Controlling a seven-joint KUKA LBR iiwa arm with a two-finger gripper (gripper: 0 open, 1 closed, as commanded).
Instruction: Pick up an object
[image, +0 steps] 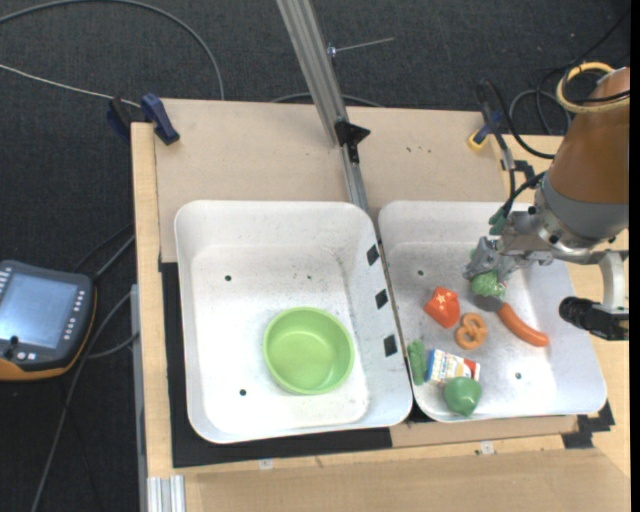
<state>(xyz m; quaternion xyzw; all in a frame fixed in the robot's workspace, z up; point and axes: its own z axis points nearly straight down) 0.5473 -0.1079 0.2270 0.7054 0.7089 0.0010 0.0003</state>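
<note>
The gripper (492, 268) stands low in the right bin (570, 395), in the right part of the frame, directly over a small green vegetable-like toy (488, 286). Whether the jaws are wide, narrow, or closed on this toy, I cannot tell, because the wrist hides them. Just below lie a red pepper toy (441, 305), a pretzel (471, 331) and an orange carrot (522, 324). The step in hand looks like the grasp itself. The next move probably calls for closing firmly, then a straight lift, without touching the near neighbours.
</note>
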